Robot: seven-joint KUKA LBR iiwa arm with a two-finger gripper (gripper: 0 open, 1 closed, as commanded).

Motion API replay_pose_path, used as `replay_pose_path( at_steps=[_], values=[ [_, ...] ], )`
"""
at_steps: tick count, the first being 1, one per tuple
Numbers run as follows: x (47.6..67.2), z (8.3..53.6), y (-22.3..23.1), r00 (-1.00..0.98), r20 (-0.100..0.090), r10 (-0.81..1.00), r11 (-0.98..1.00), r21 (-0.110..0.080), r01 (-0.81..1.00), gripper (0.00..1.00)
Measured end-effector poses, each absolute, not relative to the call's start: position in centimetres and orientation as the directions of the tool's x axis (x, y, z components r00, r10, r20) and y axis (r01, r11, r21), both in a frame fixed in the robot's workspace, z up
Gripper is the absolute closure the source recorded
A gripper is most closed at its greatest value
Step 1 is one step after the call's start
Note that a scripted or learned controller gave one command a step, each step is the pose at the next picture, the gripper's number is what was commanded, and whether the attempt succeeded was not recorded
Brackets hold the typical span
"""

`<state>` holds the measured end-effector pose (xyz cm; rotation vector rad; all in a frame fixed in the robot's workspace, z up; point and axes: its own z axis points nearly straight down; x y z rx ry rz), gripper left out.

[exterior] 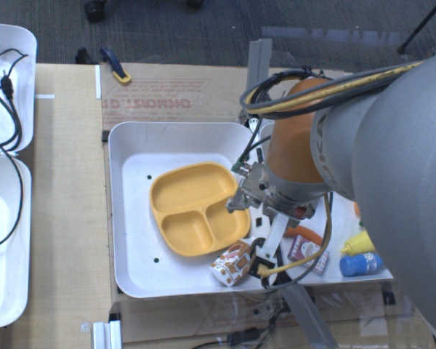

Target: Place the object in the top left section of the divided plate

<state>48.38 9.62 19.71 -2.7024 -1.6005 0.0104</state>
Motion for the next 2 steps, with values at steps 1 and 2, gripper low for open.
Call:
replay_pose_path(
  at_steps=[1, 2],
  values=[
    [52.61, 36.58, 21.03, 0.476, -0.007, 0.879, -0.476, -0.001, 0.879, 0.0],
    [52.7, 37.16, 20.98, 0.474, -0.016, 0.881, -0.474, -0.004, 0.881, 1.0]
  ],
)
